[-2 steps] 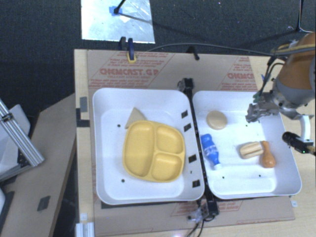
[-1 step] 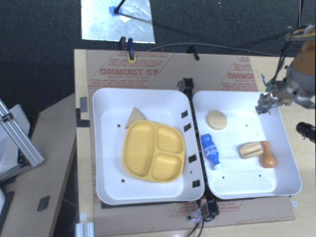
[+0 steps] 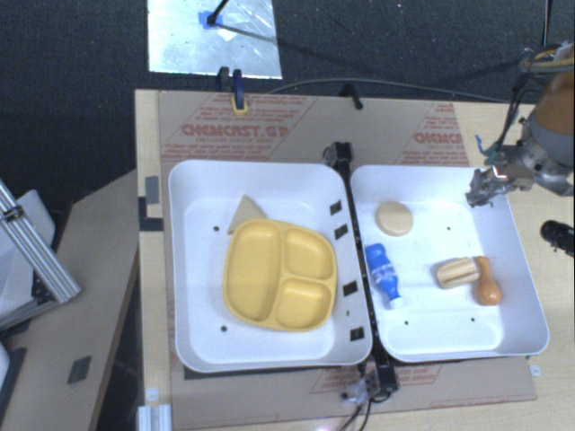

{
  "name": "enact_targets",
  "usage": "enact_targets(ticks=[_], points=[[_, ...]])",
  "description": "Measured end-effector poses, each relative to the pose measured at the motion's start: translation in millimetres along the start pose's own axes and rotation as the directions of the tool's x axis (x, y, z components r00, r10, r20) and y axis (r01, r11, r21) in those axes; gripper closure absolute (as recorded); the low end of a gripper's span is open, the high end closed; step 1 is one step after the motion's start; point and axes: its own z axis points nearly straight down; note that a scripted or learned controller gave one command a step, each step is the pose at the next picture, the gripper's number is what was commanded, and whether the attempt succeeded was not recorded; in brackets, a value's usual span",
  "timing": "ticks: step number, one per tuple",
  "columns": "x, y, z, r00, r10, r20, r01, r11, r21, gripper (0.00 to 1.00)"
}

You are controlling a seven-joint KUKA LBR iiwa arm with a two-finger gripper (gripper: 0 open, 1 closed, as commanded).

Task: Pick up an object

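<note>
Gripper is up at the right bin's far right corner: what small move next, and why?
Probably bring the gripper in over the right bin toward the round beige piece, then lower. It sits at the bin's far rim with nothing between its tips, and that piece is the nearest object, lying apart from the blue bottle and the bread roll.

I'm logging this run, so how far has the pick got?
Nothing is lifted yet: the round cookie, blue bottle and hot dog all lie in the right bin. The end effector is at that bin's upper right rim, with nothing seen in it. Reaching, gripping and lifting remain.
</note>
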Motion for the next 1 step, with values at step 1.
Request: enact_targets(ticks=[1], points=[[52.6, 2.4, 10.9, 1.000, -0.004, -0.002, 0.004, 1.000, 0.002, 1.00]])
